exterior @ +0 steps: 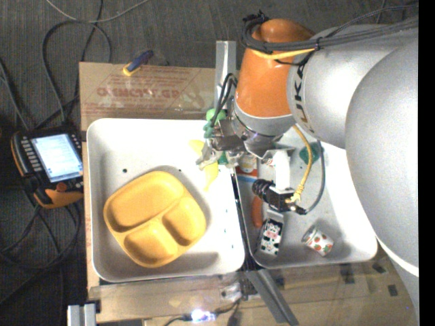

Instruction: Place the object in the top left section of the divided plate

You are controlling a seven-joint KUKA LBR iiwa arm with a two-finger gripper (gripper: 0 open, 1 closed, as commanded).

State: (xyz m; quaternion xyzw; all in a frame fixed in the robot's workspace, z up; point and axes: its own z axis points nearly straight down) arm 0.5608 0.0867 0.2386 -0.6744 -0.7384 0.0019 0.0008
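A yellow divided plate (pixel 155 216) lies tilted in the left bin (pixel 102 138), with its large section toward the upper left and two smaller sections toward the lower right. My gripper (pixel 216 156) hangs over the left bin's right edge, just above and to the right of the plate. A thin pale-yellow object (pixel 209 174) sticks out from between its fingers, and the gripper is shut on it. The object is off the bin floor and apart from the plate. The orange wrist band (pixel 268 66) hides the gripper's upper part.
The right bin (pixel 353 250) holds a cow-patterned carton (pixel 270 237), a strawberry-patterned cup (pixel 317 241) and a red-orange item (pixel 256 210) by the divider wall. A cardboard sheet (pixel 143 94) with a blue-yellow tool (pixel 138 61) lies behind the left bin. A pendant screen (pixel 53 156) sits at left.
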